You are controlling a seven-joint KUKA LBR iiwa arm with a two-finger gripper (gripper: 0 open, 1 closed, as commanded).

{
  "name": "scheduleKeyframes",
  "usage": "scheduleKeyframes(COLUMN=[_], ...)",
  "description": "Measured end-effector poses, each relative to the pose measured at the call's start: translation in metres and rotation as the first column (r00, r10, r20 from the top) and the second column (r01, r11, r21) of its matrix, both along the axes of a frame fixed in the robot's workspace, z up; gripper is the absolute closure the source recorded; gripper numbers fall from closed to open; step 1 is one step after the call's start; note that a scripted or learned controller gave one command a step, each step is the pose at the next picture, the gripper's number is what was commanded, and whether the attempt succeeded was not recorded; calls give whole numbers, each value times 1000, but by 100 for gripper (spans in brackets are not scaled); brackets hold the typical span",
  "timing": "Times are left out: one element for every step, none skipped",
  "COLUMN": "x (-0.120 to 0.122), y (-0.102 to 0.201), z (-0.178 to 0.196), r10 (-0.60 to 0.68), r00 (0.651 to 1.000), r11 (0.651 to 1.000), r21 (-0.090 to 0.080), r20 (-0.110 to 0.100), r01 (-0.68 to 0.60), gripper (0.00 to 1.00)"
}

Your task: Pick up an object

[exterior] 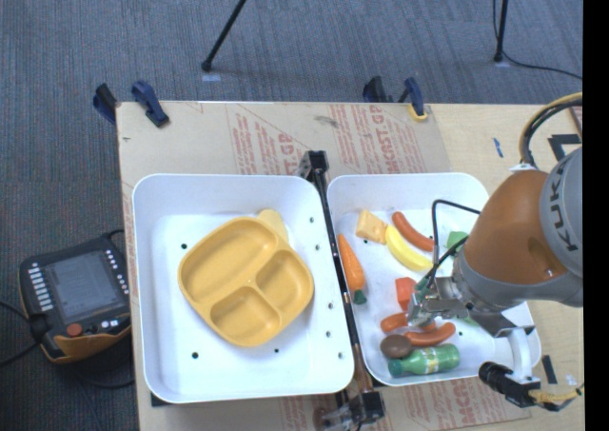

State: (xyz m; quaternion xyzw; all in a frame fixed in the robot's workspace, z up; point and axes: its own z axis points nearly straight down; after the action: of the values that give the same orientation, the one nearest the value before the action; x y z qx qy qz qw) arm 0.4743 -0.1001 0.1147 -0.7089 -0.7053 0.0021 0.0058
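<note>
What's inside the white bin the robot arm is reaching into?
The right white bin holds toy food: an orange carrot, yellow banana, cheese wedge, sausages, a green bottle. The grey and orange arm covers the bin's right part, so anything beneath it is hidden.

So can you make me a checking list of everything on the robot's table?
Surface: bench with printed cardboard top, bearing two white bins side by side.
Job's things: right bin holds toy food: carrot, banana, cheese wedge, sausage, green bottle, red pieces.
Clutter: left bin holds a yellow divided tray.
Grippers: gripper low over the right bin's food; cannot tell how the jaws stand.
Cables: black cable looping by the arm; yellow and black ones at right.
Surroundings: blue clamps on the bench edge, teach pendant on grey carpet, tripod legs.
</note>
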Motion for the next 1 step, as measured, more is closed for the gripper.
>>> scheduleKeyframes(x=[0], y=[0], z=[0], r10=[0], r00=[1000], r11=[1000], r21=[0], r20=[0], r01=[0], gripper=[0])
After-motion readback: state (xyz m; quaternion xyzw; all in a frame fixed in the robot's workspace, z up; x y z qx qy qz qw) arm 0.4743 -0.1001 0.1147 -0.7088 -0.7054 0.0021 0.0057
